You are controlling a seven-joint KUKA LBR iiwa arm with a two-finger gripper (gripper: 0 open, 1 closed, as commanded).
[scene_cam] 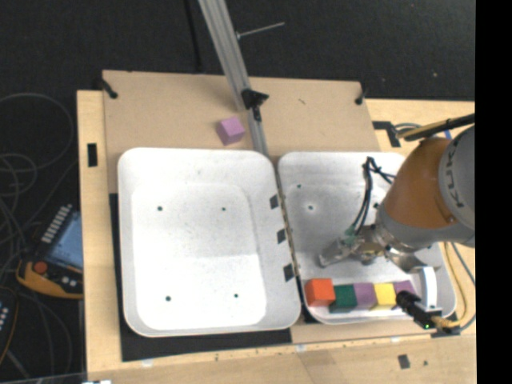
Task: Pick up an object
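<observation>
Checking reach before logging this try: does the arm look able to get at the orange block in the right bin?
Probably yes. The orange block sits at the left end of the row along the right bin's near wall, nothing on top, and the gripper hovers just above it.

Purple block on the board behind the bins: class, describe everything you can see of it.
The purple block is a small, pale violet cube with plain, matte faces, of a material that cannot be told from here. It sits flat, turned slightly askew, on the tan board just beyond the far edge of the left bin, left of the slanted metal rail. Nothing but the board touches it.
</observation>
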